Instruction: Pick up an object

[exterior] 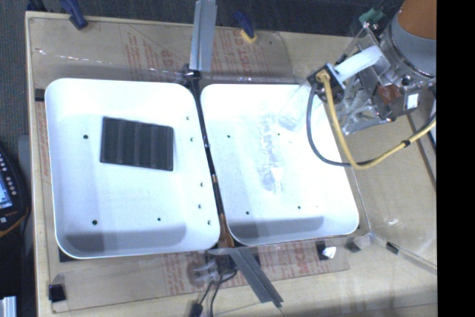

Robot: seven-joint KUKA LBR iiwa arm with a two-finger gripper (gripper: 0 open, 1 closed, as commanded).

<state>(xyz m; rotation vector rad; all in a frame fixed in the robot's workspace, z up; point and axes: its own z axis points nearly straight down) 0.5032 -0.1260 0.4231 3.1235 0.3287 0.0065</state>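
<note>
Camera view, from above at a slant: dark ribbed mat flat in left bin, well apart from gripper over right bin at its far right edge. Cannot tell gripper state. Best reached by crossing centre divider, descending over one mat edge, closing only once seated against bin floor.

bench: light wood top, looks like clear sheeting over it
left bin: sits on the bench, touching its neighbour
right bin: same deal, white and shallow
clamps: blue, along the far edge
</note>
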